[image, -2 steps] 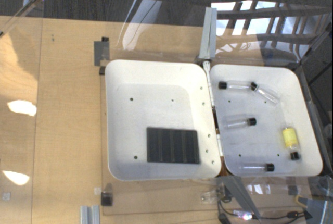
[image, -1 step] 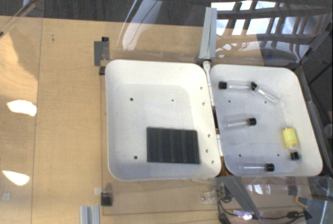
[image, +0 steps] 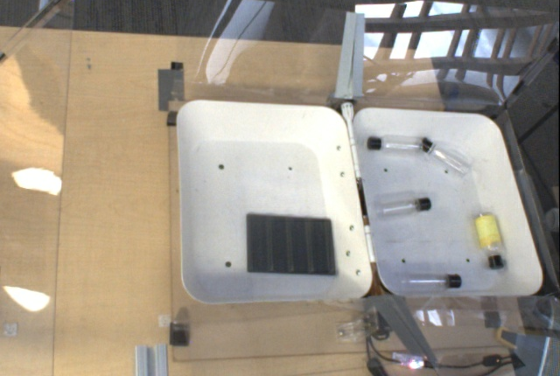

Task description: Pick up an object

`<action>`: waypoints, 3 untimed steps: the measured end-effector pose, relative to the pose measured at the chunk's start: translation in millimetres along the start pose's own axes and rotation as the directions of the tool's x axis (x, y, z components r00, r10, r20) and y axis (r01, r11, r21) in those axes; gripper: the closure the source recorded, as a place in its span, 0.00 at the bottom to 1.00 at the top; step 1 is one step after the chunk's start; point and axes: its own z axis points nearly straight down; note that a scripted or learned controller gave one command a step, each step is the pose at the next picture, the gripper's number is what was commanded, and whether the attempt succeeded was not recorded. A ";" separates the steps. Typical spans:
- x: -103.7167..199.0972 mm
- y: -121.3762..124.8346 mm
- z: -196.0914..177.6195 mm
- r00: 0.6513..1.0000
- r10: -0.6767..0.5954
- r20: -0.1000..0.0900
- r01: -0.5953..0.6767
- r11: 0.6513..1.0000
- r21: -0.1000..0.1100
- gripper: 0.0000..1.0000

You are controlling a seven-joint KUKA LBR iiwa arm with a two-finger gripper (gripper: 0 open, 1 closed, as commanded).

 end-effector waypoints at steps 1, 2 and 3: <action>-3.1 0.9 -13.3 1.000 -0.001 0.013 0.001 1.000 0.003 1.00; -6.2 1.9 -26.8 1.000 -0.002 0.027 0.002 1.000 0.007 1.00; -9.2 2.9 -40.2 0.999 -0.004 0.040 0.004 1.000 0.010 1.00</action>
